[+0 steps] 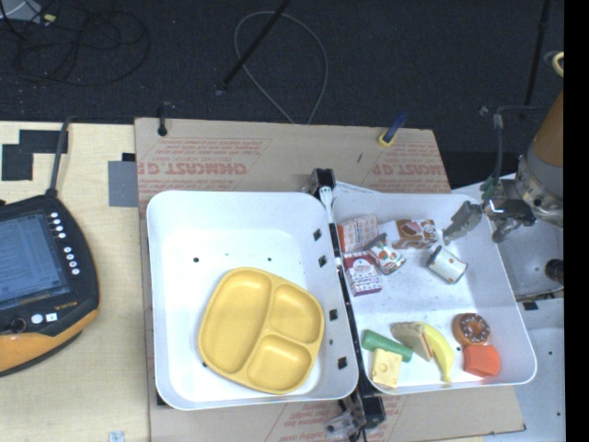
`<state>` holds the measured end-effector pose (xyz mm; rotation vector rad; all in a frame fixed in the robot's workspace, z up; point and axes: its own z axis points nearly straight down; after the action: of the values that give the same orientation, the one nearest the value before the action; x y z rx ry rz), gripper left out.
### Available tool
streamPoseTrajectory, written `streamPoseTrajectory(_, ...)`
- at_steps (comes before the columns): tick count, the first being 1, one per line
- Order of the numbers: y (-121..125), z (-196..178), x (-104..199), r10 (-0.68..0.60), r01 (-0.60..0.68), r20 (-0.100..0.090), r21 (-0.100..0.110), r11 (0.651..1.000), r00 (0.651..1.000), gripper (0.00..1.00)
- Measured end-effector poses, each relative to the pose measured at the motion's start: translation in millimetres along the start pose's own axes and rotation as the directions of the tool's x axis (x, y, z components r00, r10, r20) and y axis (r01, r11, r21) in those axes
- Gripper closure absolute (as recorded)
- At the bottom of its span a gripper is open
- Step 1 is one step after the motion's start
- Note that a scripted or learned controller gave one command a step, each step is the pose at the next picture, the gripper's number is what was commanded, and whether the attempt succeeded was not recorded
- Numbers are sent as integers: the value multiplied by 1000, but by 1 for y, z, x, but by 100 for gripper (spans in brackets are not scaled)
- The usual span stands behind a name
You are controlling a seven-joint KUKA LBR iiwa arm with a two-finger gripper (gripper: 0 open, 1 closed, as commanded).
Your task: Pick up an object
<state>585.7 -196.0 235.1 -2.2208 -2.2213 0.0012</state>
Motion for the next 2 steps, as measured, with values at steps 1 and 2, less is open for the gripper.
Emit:
streamPoseTrajectory(1, 60, 48, 7, -2, 2, 0, 1, 1000, 1000, 0)
streamPoseTrajectory(2, 62, 110, -7, -1, 1, 5, -16, 1000, 1000, 0)
